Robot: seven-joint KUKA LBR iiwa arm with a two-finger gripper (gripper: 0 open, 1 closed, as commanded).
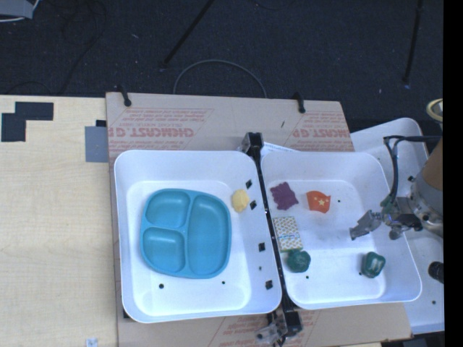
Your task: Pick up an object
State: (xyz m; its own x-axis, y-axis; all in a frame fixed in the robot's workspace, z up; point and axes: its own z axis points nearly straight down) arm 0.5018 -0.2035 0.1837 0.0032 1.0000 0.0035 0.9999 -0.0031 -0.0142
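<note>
Now we hover our gripper (364,226), how its jaws stand we cannot tell, and must descend onto the green object (373,264) just below.

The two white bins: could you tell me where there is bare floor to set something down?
Left bin: bare strips in front of and behind the blue plate. Right bin: open floor between the orange piece, the gripper and the green cup. Crowded by the divider, around the purple piece, checkered block and green ball.
</note>
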